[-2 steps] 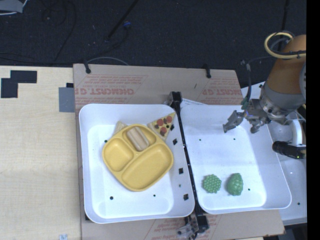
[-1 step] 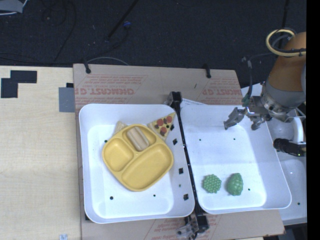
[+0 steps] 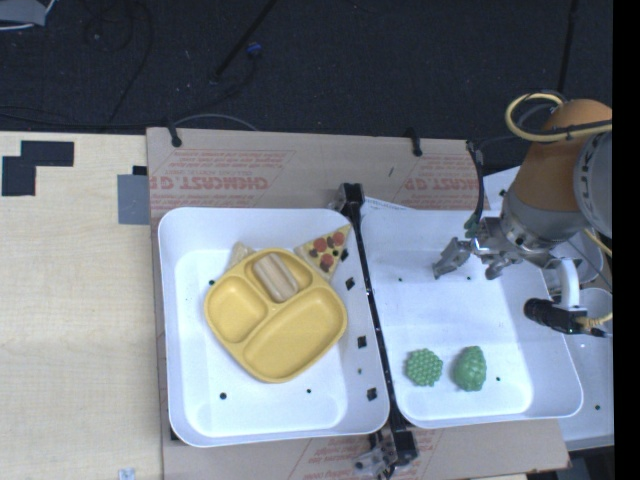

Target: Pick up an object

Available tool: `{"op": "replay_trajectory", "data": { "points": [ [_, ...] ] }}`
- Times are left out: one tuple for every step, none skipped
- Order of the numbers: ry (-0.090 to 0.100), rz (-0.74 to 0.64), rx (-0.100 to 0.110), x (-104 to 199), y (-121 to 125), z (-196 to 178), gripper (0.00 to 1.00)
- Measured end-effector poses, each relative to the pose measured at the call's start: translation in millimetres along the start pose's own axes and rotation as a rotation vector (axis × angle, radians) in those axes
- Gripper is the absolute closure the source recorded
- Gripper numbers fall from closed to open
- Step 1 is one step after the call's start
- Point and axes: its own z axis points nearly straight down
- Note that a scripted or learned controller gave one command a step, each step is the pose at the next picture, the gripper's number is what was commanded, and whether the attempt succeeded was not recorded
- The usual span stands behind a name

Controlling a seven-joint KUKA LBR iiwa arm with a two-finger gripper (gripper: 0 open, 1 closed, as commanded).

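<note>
My gripper (image 3: 471,264) hangs over the upper part of the right bin (image 3: 560,388), its two fingers spread open with nothing between them. Two green items lie near that bin's front wall, well below the gripper: a bumpy round green piece (image 3: 423,367) and a leafy green piece (image 3: 470,368) just to its right. In the left bin (image 3: 190,368) sits a yellow divided plate (image 3: 290,343) with a tan bread-like item (image 3: 274,275) in its upper compartment. A pizza slice (image 3: 328,249) lies at the plate's upper right, by the bin's corner.
A black divider (image 3: 366,308) runs between the two bins. Cardboard (image 3: 300,173) lies under and behind the bins. The pale bench top (image 3: 70,318) stretches to the left. Bare white floor of the right bin lies between the gripper and the green items.
</note>
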Motion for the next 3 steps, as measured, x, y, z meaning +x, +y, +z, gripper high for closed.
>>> {"op": "replay_trajectory", "data": {
  "points": [
    [0.000, 0.000, 0.000, 0.9, -0.4, 53.1, 0.00],
    [-0.001, 0.001, -0.002, 0.2, -0.1, 40.8, 1.00],
    [-0.002, -0.002, -0.007, 2.2, 2.4, -21.5, 1.00]
  ]
}}
